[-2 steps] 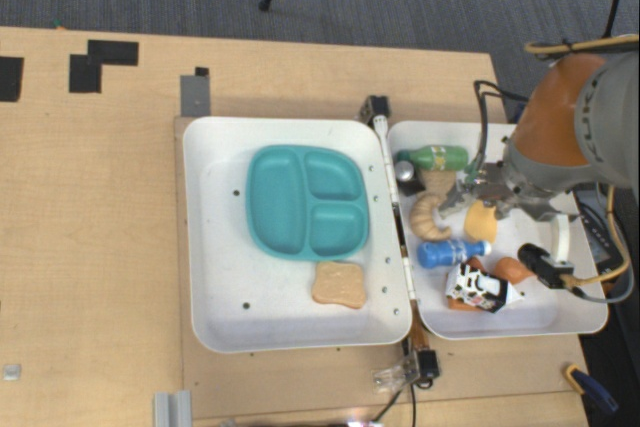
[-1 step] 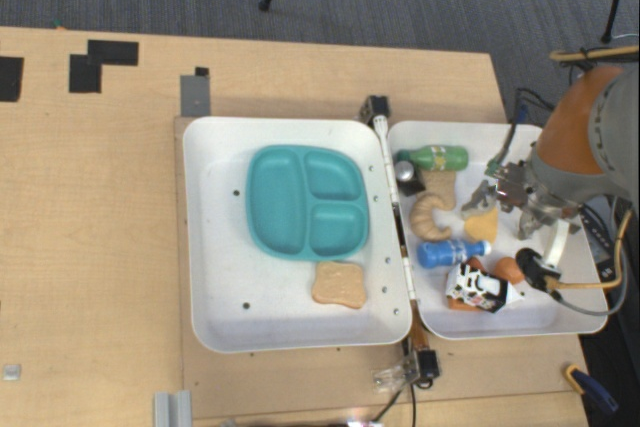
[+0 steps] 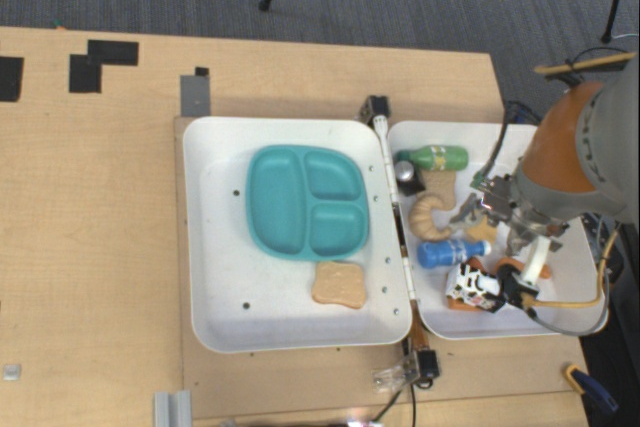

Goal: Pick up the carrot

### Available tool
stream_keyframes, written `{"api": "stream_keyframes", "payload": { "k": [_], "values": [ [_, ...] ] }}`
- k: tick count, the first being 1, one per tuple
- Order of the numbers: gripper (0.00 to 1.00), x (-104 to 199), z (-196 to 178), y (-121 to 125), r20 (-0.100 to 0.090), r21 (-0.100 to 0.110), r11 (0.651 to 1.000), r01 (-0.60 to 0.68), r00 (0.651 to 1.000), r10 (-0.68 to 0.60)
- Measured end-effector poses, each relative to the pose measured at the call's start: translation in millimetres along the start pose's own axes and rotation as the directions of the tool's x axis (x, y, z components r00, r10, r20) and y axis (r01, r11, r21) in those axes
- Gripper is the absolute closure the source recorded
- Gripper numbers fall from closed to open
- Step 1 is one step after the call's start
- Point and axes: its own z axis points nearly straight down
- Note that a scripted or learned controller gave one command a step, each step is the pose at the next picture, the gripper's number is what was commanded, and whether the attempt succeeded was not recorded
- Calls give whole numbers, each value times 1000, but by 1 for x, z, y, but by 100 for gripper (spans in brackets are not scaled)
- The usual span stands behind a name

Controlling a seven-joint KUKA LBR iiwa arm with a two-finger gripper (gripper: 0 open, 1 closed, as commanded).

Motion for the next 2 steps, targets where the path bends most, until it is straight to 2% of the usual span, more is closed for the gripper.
{"api": "stream_keyframes", "payload": {
  "k": [1,2],
  "values": [
    [0,-19,0,-1,-4,2,996,-84,996,84],
    [100,-16,-12,2,-7,-5,997,-75,997,75]
  ]
}}
